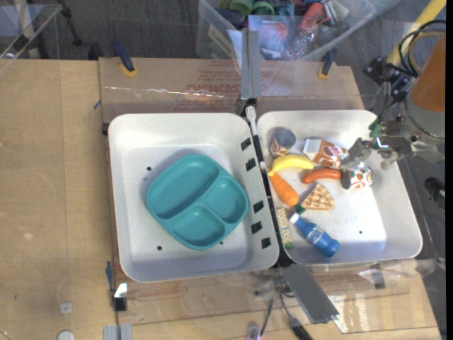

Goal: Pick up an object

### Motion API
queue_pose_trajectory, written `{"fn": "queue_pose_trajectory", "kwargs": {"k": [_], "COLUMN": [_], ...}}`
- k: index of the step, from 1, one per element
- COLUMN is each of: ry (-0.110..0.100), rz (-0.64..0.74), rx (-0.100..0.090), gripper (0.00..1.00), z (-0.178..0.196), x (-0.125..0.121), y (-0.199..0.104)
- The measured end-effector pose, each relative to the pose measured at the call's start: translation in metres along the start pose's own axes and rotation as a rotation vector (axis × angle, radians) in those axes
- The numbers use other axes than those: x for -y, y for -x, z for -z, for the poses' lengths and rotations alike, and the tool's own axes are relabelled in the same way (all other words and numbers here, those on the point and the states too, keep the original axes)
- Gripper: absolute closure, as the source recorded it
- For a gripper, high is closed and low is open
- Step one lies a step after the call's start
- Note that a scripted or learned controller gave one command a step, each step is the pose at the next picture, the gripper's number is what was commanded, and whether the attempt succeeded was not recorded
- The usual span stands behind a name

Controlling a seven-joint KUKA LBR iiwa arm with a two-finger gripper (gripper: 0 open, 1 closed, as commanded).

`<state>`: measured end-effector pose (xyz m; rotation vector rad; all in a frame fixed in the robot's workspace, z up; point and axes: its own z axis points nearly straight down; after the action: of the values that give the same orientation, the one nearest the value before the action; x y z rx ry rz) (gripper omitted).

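Nearest the camera, at the bottom of the frame, a grey flap (309,294) and some cables hang off the bench edge below the seam between the two bins. Just above, in the lower part of the right bin (396,218), a blue bottle (316,236) lies on its side, well apart from the bin walls, so it looks an easy thing to take from above. Beyond it a waffle (319,198) and a carrot (285,189) lie close together, with a sausage (321,176) and a banana (290,163) past them, the banana touching or nearly touching the divider; this crowding would likely make a clean grasp harder there. The left bin (127,190) holds a teal tray (196,200), sitting flat at centre, probably as a place to set things down. Toward the right of the frame the gripper (359,156) reaches in low over the right bin, just beside a white ball with red marks (359,178) and near a small patterned toy (329,152). Whether its fingers are apart or closed I cannot tell, and nothing visibly sits between them, so I judge no object has been picked up yet. Farthest, at the top of the frame, a clear tub (283,13) stores spare toys.
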<state>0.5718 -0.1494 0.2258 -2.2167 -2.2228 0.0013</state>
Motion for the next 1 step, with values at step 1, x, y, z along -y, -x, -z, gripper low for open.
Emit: {"fn": "queue_pose_trajectory", "kwargs": {"k": [1], "ry": [0.042], "rz": [0.064], "rx": [0.013], "gripper": [0.0], "z": [-0.106], "x": [-0.0211], "y": [-0.0144]}}
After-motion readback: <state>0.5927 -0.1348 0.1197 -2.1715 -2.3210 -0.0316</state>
